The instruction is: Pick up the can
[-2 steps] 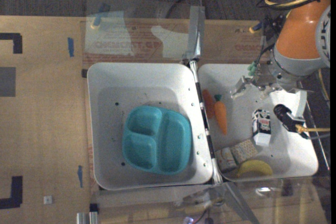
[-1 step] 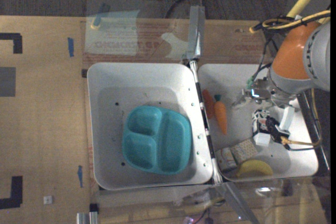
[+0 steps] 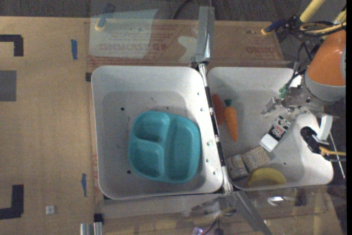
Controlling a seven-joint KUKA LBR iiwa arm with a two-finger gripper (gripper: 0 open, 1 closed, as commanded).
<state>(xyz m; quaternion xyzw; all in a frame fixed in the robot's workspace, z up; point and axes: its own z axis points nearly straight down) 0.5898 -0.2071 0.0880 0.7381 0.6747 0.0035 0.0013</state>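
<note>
The can (image 3: 252, 160) lies on its side near the front edge of the right bin (image 3: 247, 77), its patterned label facing up. A yellow rounded piece (image 3: 267, 176) sits right in front of it. My gripper (image 3: 286, 103) hangs over the right half of that bin, behind and to the right of the can and well apart from it. A small white box with a black and red label (image 3: 276, 133) lies between the gripper and the can. Nothing can be seen held in the gripper.
An orange carrot (image 3: 232, 121) and a red piece (image 3: 218, 107) lie along the right bin's left wall. A teal divided plate (image 3: 164, 146) rests in the left bin (image 3: 110, 96). The arm's orange band (image 3: 328, 66) rises at the right.
</note>
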